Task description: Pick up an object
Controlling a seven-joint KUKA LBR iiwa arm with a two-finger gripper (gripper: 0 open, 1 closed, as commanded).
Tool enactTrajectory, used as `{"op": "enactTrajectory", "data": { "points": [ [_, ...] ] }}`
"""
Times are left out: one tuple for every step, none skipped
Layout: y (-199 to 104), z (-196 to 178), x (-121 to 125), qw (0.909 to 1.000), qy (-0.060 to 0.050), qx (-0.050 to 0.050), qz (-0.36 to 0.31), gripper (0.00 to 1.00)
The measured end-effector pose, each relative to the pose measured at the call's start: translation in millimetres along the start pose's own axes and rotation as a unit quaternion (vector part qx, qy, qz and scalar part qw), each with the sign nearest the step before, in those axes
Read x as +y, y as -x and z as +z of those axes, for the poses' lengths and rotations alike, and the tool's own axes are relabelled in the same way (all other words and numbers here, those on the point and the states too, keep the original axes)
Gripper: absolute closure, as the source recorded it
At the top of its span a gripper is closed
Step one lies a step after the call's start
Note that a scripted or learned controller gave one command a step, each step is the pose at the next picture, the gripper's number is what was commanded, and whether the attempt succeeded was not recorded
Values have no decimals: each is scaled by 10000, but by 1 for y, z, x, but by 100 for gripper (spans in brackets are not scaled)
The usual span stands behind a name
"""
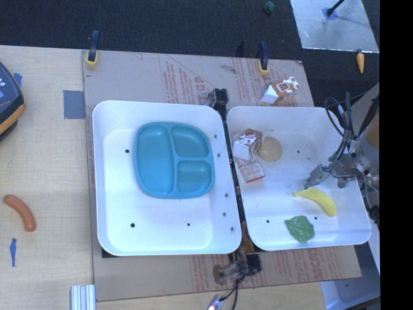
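Gripper sits low over the right bin, near its right wall, with its grey fingers spread apart and nothing between them; the fingertips are just above and beside the upper end of the yellow banana, which lies slantwise on the bin floor. Contact between fingers and banana cannot be confirmed. A green leafy item lies near the bin's front edge, just below the banana. Towards the bin's left wall are a small carton, a round beige item touching it on the right, and a flat packet just below. Left bin carries a blue divided plate. Outside the bins, a second small carton rests on the cardboard behind the right bin, and a sausage lies on the counter at far left.
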State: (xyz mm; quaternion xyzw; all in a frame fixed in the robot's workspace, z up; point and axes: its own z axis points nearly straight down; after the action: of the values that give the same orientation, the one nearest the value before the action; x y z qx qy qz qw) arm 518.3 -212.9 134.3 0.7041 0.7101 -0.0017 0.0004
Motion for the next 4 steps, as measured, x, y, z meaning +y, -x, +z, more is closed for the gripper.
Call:
{"op": "enactTrajectory", "data": {
  "points": [
    [-2,30,-16,10000,-8,15,17,0],
    [-1,19,-16,10000,-9,8,2,100],
    [-1,19,-16,10000,-11,8,1,0],
    [-23,43,-18,10000,-10,16,13,0]
  ]
}}
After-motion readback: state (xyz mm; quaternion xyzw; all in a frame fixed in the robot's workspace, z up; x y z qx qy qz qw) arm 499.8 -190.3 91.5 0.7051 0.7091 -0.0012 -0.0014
